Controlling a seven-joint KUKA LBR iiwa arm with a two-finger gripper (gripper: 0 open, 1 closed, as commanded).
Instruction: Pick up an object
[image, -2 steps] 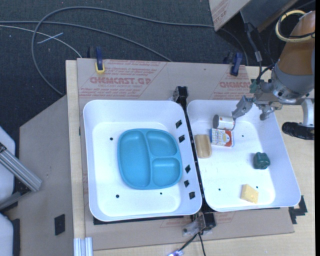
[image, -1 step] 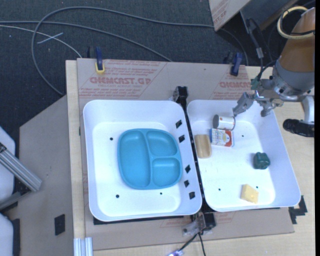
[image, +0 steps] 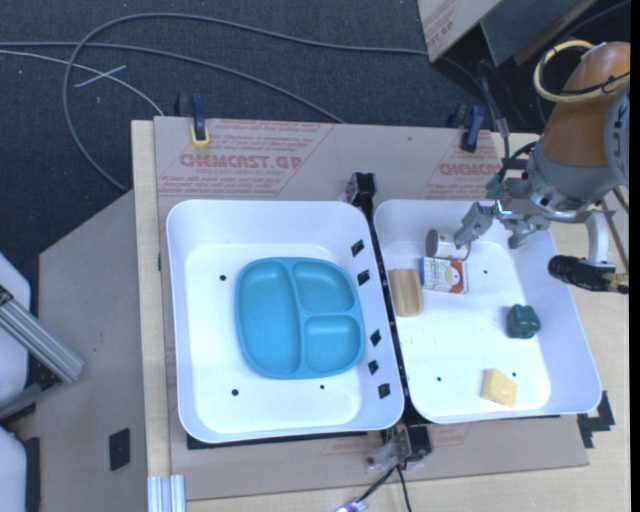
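Carton (image: 445, 274), small, white and red, lies in right bin (image: 560, 400) near its back, just below tool (image: 452, 240). Tool hovers above it, holding nothing; finger spread cannot tell. Approach step; next needs a descent centred on carton.

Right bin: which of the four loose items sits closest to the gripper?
The small white carton, just below the gripper. The tan block, green lump and yellow piece lie farther.

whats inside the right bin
Right bin holds a tan block, small carton, green object and yellow piece. The gripper covers its upper part.
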